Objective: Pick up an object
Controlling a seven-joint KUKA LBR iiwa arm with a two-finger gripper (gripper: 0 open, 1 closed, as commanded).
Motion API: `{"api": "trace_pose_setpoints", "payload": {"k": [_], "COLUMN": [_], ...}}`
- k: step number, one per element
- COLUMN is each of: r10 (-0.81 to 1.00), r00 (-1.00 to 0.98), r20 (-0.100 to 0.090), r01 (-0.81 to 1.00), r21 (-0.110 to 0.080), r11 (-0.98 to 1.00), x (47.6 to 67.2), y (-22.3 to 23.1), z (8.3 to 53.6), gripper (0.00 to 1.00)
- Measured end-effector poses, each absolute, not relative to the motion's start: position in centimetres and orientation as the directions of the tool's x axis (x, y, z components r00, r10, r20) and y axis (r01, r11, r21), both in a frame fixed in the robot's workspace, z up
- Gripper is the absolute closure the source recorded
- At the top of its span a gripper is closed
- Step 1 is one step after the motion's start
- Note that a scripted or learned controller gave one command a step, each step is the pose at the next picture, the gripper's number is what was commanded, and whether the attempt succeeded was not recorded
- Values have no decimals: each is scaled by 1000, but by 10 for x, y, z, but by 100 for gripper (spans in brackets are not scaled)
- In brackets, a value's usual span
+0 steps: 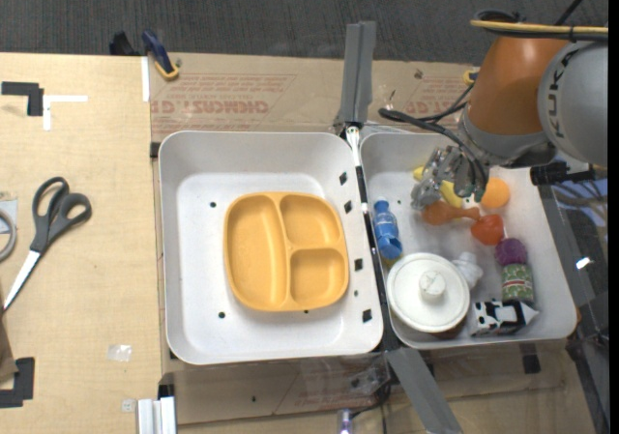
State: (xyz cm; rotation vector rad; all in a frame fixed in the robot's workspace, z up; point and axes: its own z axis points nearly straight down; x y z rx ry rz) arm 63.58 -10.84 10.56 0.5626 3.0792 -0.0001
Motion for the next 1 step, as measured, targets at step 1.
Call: {"api": "trace_pose_setpoints", "payload": {"k": [1], "r10": [453], "r00": [-891], "r20": [-5], "r01": [453], "r21": [1], "r11": [891], "x": [653], "y": [-43], "z": [281], "gripper": [100]}}
